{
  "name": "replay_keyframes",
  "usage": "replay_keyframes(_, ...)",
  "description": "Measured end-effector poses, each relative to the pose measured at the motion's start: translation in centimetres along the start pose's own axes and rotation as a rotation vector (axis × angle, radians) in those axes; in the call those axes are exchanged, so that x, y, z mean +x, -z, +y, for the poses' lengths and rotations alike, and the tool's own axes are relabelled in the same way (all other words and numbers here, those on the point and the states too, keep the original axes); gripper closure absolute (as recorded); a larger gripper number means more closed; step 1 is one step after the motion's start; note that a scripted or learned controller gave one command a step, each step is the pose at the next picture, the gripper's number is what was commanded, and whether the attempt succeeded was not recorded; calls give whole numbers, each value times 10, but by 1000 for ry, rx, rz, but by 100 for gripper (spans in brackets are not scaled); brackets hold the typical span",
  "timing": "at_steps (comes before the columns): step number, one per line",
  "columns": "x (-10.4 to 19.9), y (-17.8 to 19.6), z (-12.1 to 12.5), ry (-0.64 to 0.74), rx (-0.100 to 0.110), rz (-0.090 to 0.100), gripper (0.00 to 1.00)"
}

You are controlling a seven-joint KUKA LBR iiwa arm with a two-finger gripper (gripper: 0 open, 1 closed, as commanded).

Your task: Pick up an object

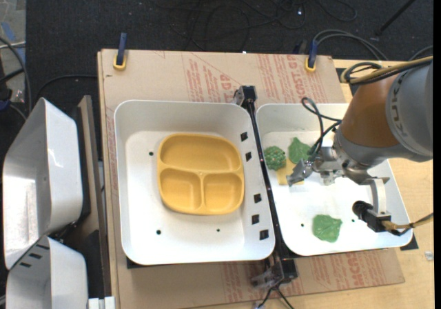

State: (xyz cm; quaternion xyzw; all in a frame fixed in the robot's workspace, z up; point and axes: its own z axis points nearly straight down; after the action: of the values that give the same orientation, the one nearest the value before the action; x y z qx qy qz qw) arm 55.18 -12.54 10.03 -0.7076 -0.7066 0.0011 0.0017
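Three lumpy green pieces lie in the glossy right bin.

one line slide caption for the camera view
KUKA gripper hovers among green items in the right bin; yellow divided tray sits in the left bin.

The arm is cut off by the right edge of the picture, so its base is hidden. The wrist covers a part of the right bin and a part of the flat green piece. The gripper is small and blurred; its fingers cannot be told
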Motion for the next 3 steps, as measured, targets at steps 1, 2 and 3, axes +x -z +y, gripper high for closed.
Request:
replay_keyframes(1,0,13,1,-2,-4,-1,100)
replay_keyframes(2,3,56,3,4,-7,-2,100)
replay_keyframes(3,7,119,4,5,-9,-2,100)
